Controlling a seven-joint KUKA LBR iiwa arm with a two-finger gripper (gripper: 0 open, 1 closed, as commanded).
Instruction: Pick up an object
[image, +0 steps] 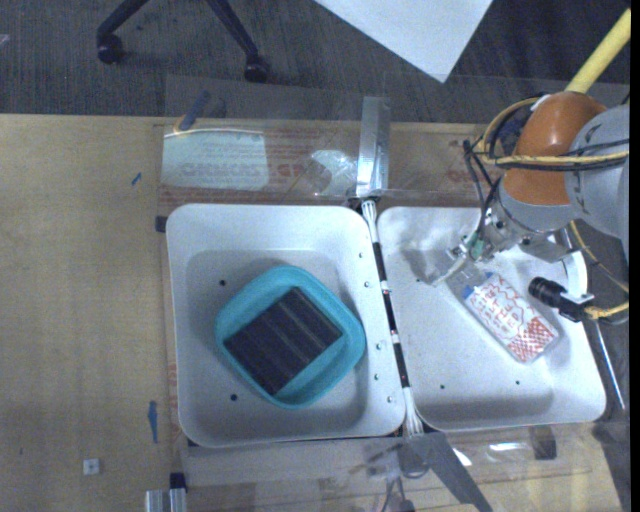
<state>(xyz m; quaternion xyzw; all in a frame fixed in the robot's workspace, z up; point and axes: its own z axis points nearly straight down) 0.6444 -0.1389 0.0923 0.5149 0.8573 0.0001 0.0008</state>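
The flat, light packet (511, 318) is best taken by its edges; the gripper's (470, 252) state cannot be told.

Bright, even light from overhead, soft shadows pooling inside the two white bins (190, 300), glare washing across the clear plastic sheet (250, 160) up top, and the whole view slightly soft and grainy.

The teal dish (290, 334) crowds the left bin's (190, 250) middle; the right bin (480, 400) (packet (510, 318) aside) lies open along its near half.
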